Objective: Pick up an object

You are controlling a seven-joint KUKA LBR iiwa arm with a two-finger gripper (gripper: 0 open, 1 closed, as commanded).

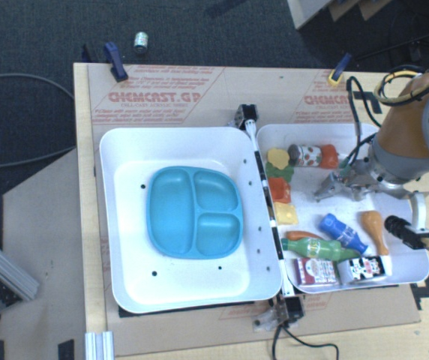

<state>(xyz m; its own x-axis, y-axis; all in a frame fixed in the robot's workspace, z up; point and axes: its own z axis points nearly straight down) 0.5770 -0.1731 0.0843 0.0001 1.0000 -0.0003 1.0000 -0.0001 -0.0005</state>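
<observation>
I see the gripper [333, 187] low in the right bin [424, 265], its fingers spread open and holding nothing, above the blue bottle [343, 231]; a blue divided plate [195, 211] sits in the left bin [117, 223].

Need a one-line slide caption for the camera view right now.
Gripper hovers in the right bin above mixed toys, near a blue bottle; a blue divided plate sits in the left bin.

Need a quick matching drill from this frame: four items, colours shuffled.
Things:
1. divided plate in the left bin
2. bottle lying along the right bin's near side
3. block by the divider
4. carrot-shaped toy

Colours:
A. orange
B. yellow
C. light blue
D. green

Pairs: 1-C, 2-D, 3-B, 4-A
</observation>
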